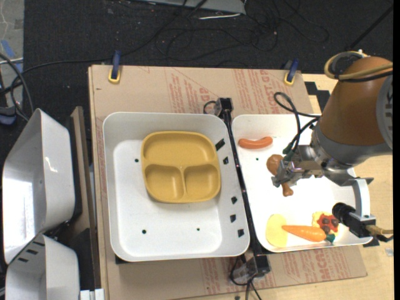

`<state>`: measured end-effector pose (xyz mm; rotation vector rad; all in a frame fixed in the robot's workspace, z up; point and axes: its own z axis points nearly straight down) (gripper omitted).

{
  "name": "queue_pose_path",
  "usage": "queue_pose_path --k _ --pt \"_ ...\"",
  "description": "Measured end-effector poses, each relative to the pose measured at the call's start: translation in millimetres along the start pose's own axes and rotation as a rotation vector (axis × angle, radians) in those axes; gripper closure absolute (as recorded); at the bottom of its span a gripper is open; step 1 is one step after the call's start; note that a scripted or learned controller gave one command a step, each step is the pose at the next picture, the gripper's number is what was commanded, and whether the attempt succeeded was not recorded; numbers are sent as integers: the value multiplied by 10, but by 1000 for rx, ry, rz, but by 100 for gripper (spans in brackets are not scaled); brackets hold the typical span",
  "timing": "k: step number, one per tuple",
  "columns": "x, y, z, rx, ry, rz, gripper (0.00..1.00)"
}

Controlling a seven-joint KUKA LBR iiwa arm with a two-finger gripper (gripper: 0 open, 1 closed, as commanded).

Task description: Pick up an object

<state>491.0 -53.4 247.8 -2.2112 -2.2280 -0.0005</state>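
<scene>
While gripper (pixel 284 179) hovers, grip state unclear | brown toy (pixel 275 164) just beside it

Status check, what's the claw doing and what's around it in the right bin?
Claw low in right bin, at a brown item; grip unclear. Hot dog behind, carrot and yellow piece in front. Yellow tray in left bin.

Two white bins (pixel 119 230) are sitting together, holding one yellow divided plate (pixel 181 166), one sausage (pixel 255 143) and one carrot (pixel 304 232).
</scene>
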Motion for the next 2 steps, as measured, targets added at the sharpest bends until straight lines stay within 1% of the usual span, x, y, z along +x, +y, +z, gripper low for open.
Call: queue_pose_path --k 1,2 --pt "610 -72 79 1 0 -1 100" --pt "1178 -41 12 -1 0 -2 100"
